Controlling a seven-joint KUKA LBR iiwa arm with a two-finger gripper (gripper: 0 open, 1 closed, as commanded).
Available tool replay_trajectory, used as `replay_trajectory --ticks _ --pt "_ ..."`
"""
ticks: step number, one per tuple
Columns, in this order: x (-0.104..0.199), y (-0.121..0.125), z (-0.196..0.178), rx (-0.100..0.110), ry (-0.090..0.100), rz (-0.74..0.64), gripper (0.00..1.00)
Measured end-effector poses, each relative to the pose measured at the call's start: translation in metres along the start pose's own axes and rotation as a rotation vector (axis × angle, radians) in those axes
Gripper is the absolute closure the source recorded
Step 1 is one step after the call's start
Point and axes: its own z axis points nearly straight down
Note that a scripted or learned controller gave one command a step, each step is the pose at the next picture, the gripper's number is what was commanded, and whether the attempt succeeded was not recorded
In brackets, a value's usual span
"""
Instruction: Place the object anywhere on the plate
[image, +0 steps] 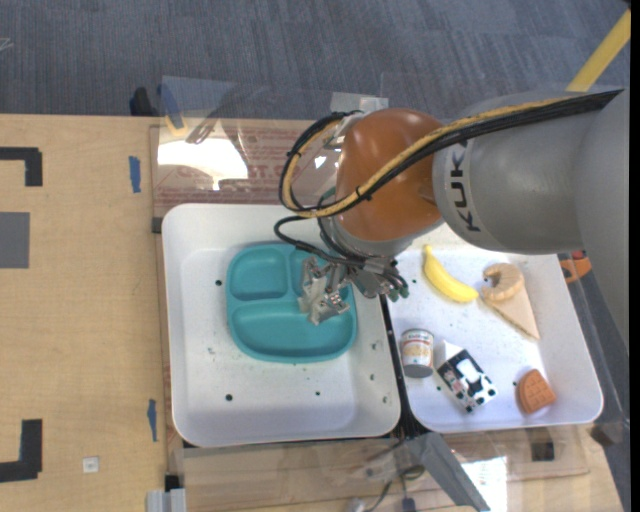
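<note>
The object of the task cannot be identified with certainty: below the gripper (322, 295), near the centre of the frame, there is only a small pale grey tangle of metal parts, and I cannot separate a carried thing from the gripper itself, so its long axis and its direction stay unknown to me. For the same reason I cannot tell if the gripper is closed on something or is free. It hangs over the right side of the teal plate (262, 322), near the ridge that divides the compartments, and this position fits well to a placing step, because anything let go here would probably land inside the plate. The plate lies in the left white bin (195, 400), in the middle of the frame. The arm (520, 180) crosses from the upper right and covers the back of the right bin (575, 400). In that bin lie a banana (446, 278), curved with its ends pointing up and to the lower right, a tan wedge (510, 298), a small can (417, 351), a black-and-white toy (467, 380) and an orange piece (534, 391), all well apart from the plate.
</note>
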Motion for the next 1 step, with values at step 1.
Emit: replay_trajectory --ticks 1 --pt "0.0386 0.0024 0.0166 0.001 -0.002 -0.151 1.0"
